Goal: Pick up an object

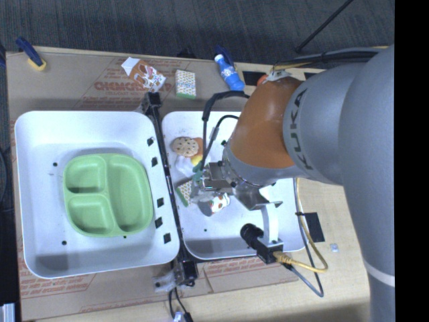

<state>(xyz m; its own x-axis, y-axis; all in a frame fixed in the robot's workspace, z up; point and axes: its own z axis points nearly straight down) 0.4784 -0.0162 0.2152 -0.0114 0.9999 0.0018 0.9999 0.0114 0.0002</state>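
My gripper (209,192) hangs low over the left half of the right bin (221,243), among a small heap of objects. A round tan cookie-like piece (184,145) lies just behind it, with a yellow item (196,159) and a green-checked packet (184,192) beside it. A whitish rounded object (216,204) sits right at the gripper's tip; whether it is held is hidden. The grey arm and its orange band (265,129) cover most of the bin's right side.
The left bin (40,247) holds a green divided tray (107,193). Behind the bins on the cardboard lie a snack wrapper (144,76), a small green box (186,84) and a blue clamp (229,72). A black divider (164,180) runs between the bins.
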